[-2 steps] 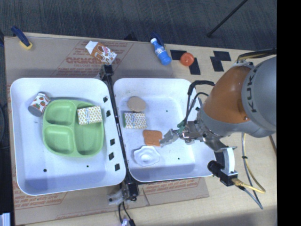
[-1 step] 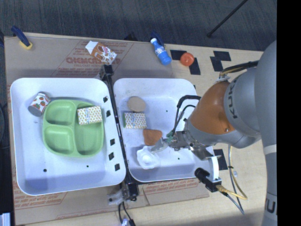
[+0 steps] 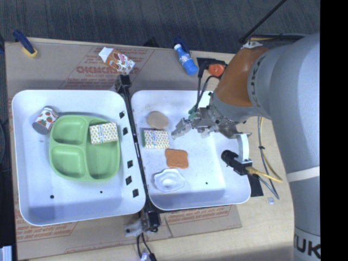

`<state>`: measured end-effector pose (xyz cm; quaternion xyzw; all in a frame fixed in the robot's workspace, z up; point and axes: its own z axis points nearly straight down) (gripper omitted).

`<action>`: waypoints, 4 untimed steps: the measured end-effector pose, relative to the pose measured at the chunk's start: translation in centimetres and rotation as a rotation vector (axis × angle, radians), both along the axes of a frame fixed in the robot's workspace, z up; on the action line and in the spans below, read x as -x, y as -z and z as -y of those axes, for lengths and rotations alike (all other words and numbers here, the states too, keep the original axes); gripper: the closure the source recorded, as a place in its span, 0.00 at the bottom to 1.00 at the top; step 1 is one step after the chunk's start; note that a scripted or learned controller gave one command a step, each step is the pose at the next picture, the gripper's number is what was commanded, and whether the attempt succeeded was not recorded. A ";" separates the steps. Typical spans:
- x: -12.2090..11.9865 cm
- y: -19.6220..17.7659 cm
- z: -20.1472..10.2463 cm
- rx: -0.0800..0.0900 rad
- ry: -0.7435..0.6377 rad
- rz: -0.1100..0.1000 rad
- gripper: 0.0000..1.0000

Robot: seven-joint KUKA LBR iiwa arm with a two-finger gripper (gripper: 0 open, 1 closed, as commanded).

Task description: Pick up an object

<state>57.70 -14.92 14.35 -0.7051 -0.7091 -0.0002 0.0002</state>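
Observation:
My gripper (image 3: pixel 182 128) hangs over the right bin (image 3: pixel 215 186), its fingers apart and nothing between them. Just left of the fingertips lies a yellow patterned packet (image 3: pixel 156 139). A tan round cookie (image 3: pixel 157 119) sits behind that packet. An orange-brown square piece (image 3: pixel 176 158) lies below the gripper, and a white fried-egg toy (image 3: pixel 168 180) rests near the bin's front. In the left bin (image 3: pixel 32 200) a green divided plate (image 3: pixel 70 156) carries a second yellow packet (image 3: pixel 103 132), with a small printed cup (image 3: pixel 45 118) on its side next to it.
A blue bottle (image 3: pixel 186 60) and a small carton (image 3: pixel 116 61) lie on the cardboard behind the bins. A blue-yellow clamp (image 3: pixel 25 43) sits at the far left corner. The arm's grey body covers the right bin's right side.

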 end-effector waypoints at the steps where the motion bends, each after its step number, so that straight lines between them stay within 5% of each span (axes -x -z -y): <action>1: 7.7 -7.3 1.3 0.001 0.002 -0.001 0.00; 2: 10.1 5.2 1.7 -0.001 -0.001 -0.003 0.00; 3: 10.0 4.1 1.7 -0.001 -0.007 -0.004 1.00; 4: 9.9 -16.2 1.3 0.003 -0.001 0.004 1.00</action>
